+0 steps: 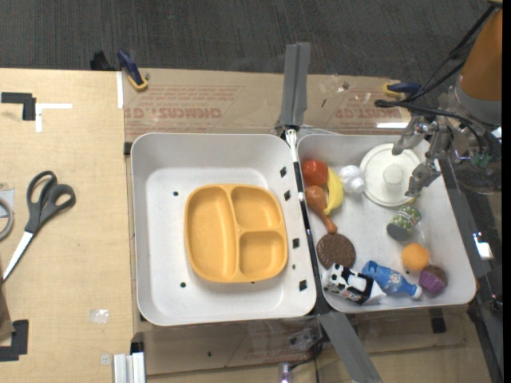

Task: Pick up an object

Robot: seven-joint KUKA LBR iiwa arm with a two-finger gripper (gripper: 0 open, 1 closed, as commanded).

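Below the hand (417, 159), white dish (389, 175), banana (334, 191), tomato (314, 171)

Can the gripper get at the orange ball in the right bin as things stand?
Probably yes. The gripper hangs over the white round dish, and the orange ball lies uncovered below it in the right bin. A purple piece crowds one side.

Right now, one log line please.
gripper: open, holding nothing | position: over white dish, right bin | left bin: yellow tray
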